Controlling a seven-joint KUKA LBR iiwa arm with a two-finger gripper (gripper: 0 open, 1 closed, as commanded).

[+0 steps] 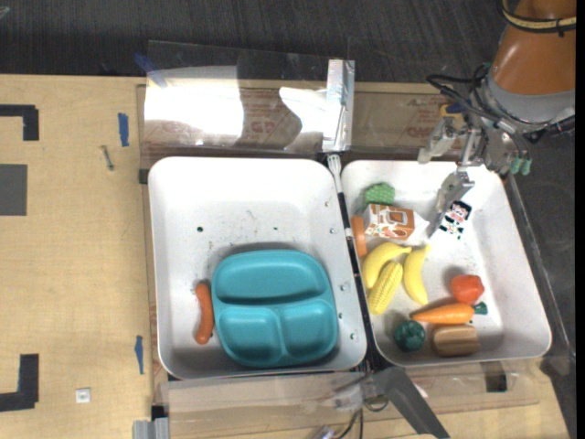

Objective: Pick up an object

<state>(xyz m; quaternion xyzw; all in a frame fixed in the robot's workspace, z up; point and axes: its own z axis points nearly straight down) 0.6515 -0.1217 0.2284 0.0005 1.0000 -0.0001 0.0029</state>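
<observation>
Your pincer (454,193) hangs over the right bin's (526,245) far end; you cannot tell its state. Just beside it lies a small black-and-white toy (455,218); nearer you, the carton (391,222), bananas (413,271) and corn (386,284) crowd together.

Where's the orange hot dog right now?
The orange hot dog lies in the left white bin, against the left edge of the teal divided plastic tray.

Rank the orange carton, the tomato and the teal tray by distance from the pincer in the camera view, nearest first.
1. Orange carton, right bin, just left of and below the pincer.
2. Tomato, right bin, farther down.
3. Teal tray, left bin, across the divider.
</observation>
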